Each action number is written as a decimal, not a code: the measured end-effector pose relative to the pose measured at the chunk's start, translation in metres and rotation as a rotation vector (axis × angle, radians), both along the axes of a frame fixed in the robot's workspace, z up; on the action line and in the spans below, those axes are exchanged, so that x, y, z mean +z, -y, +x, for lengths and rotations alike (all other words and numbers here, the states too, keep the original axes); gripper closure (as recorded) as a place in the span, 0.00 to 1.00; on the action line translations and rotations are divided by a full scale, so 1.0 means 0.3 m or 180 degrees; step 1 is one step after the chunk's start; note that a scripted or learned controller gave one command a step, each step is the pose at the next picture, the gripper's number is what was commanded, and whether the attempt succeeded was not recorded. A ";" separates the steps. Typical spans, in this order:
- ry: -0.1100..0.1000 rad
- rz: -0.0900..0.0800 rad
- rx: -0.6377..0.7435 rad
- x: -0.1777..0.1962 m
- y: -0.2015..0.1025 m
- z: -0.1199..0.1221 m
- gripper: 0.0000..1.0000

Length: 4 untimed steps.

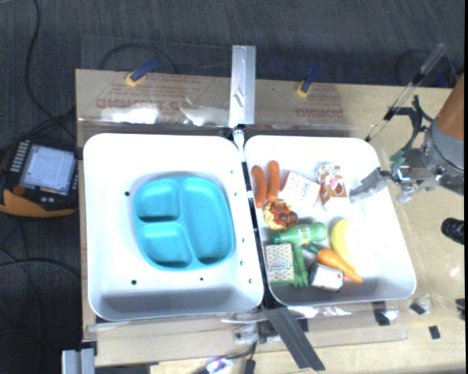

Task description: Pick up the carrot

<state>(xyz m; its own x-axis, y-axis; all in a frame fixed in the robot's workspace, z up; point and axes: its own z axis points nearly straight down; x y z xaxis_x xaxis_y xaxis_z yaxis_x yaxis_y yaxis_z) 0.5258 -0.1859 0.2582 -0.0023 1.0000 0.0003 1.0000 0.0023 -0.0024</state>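
The carrot (pixel 340 262) is a short orange cone lying in the right bin (pixel 390 240), near its front right corner, with the tip pointing to the front right. A yellow banana (pixel 339 236) lies just behind it and a white object (pixel 327 280) touches its front side. My gripper (pixel 372 185) hangs over the right rim of the right bin, behind and to the right of the carrot and well apart from it. Nothing is seen in its grasp.
The right bin also holds two orange-red sausages (pixel 266 180), a green bottle (pixel 303 233), a round multicoloured item (pixel 279 214), a patterned packet (pixel 279 262) and two snack packets (pixel 300 187). A blue divided tray (pixel 179 220) sits in the left bin (pixel 109 209).
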 end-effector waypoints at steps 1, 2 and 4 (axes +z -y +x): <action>-0.0007 0.0006 0.0251 -0.445 -0.181 -0.130 0.00; 0.0031 0.0005 0.1101 -0.561 -0.014 -0.129 0.00; 0.0002 0.0001 0.0887 -0.214 -0.289 -0.080 1.00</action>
<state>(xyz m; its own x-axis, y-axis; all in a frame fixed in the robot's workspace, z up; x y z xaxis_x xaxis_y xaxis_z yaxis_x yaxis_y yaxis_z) 0.5018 -0.0991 0.1941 -0.2773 0.9608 0.0005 0.9608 0.2773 -0.0018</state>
